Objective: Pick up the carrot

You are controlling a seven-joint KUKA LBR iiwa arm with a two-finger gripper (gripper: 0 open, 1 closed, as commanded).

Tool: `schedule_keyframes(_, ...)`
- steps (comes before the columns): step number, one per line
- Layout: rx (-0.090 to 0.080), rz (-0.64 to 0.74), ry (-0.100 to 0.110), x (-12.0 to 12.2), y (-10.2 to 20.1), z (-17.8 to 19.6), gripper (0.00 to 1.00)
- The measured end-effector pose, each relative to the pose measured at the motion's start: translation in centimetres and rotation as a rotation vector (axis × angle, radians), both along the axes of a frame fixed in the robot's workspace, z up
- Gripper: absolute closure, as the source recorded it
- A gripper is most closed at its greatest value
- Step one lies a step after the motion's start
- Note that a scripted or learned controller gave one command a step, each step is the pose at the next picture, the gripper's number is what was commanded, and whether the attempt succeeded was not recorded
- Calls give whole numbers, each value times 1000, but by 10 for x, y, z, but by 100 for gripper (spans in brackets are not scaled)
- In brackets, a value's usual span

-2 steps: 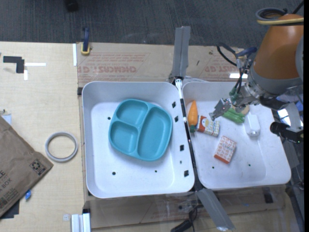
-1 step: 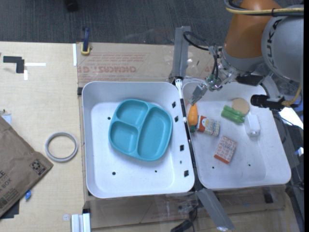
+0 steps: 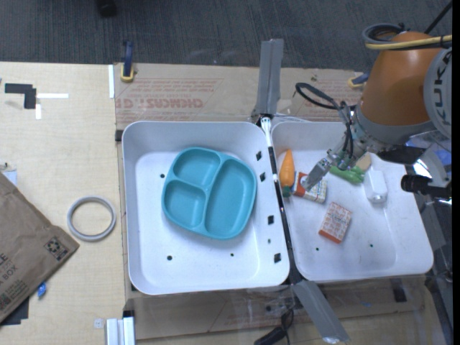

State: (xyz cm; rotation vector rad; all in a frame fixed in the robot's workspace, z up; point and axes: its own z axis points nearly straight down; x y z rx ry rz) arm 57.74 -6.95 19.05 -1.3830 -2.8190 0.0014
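Note:
The orange carrot (image 3: 287, 167) lies upright along the left edge of the right bin (image 3: 374, 257), near the divider. My gripper (image 3: 314, 176) hangs just right of the carrot, over a small red-and-white packet (image 3: 313, 190). Its fingers (image 3: 319, 169) point down and left, slightly apart, with nothing between them. The carrot is untouched.
A blue divided plate (image 3: 209, 192) sits in the left bin (image 3: 194, 272). The right bin also holds a green item (image 3: 348, 172), a white bottle (image 3: 375, 186) and an orange-and-white packet (image 3: 336, 222). A tape ring (image 3: 91, 217) and a cardboard box (image 3: 25, 254) lie on the bench at left.

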Motion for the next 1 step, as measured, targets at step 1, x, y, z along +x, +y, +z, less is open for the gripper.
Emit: schedule_keyframes(1, -1, 201, -4, 77, -2, 1, 0)
